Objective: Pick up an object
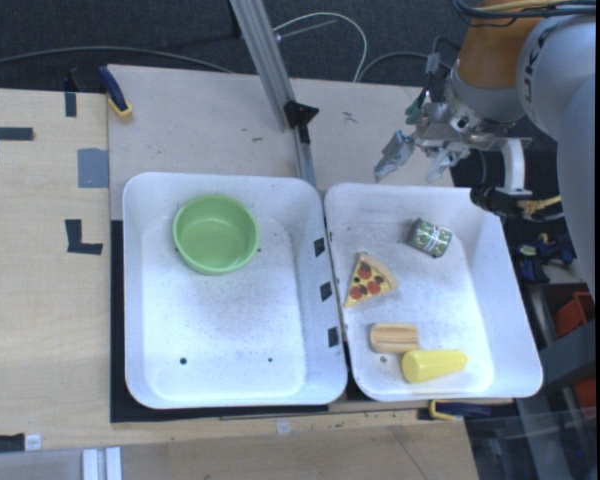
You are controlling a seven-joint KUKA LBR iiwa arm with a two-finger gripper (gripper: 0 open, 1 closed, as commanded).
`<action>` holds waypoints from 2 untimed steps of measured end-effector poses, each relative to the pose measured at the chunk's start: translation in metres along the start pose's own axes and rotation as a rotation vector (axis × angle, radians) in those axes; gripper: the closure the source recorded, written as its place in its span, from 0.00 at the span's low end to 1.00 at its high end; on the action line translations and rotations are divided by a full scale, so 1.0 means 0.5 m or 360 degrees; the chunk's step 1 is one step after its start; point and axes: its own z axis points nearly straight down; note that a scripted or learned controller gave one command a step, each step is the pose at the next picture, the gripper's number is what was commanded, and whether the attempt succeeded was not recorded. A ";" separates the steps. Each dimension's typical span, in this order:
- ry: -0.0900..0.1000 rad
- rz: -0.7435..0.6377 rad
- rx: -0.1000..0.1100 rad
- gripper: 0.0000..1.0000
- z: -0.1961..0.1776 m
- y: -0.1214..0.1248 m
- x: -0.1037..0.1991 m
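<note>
Hand above the right bin's far edge, holding nothing

Fingers of the arm's two-finger hand (414, 161) are spread apart with nothing between them, and the hand hangs over the bare counter (200, 118) just beyond the far rim of the shallow white right bin (500, 298). Nearest to it is the small green-labelled tin can (431, 237), lying on its side in the bin's far half, a little nearer the camera and slightly to the right of the hand, apart from it. Farther off, near the bin's left wall, lies the toy pizza slice with red toppings (367, 279). Toward the near rim sit the tan toy bread roll (393, 337) and, just beside it, the yellow rounded plastic piece (433, 365). The shallow white left bin (150, 368) holds a light green plastic bowl (216, 233), upright in its far left part, well apart from the hand.
</note>
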 end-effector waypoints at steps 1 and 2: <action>-0.0001 0.0000 0.0000 0.00 0.000 0.000 0.000; 0.0000 0.0002 0.0009 0.00 0.130 -0.004 0.002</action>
